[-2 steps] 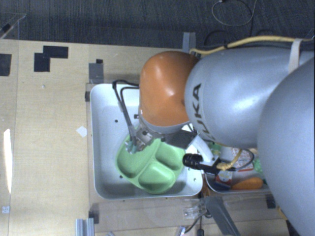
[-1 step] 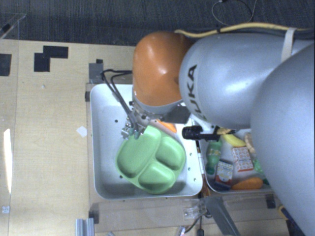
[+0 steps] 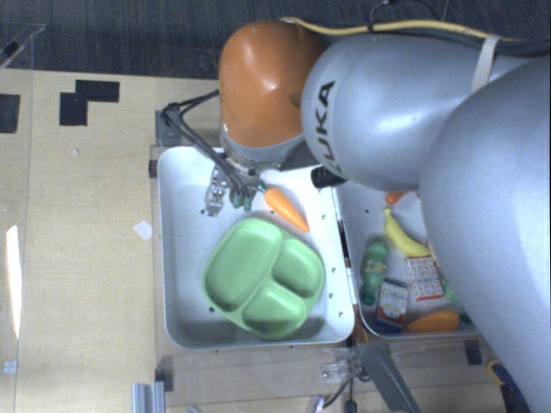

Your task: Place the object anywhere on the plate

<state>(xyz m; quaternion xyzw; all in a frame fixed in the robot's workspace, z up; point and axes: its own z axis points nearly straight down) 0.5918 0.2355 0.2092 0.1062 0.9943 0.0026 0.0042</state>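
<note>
A light green divided plate lies in the left white bin, slightly tilted toward the front. A toy carrot with a green top lies on the bin floor just beyond the plate's far right rim. My gripper hangs over the far part of the left bin, just left of the carrot's green end and above the plate's far edge. It is open, with nothing between its fingers. The orange wrist band and grey arm cover the bin's far wall.
The right bin holds a banana, a green bottle, small printed boxes and an orange item. The arm's bulk hides much of that bin. A divider wall separates the bins.
</note>
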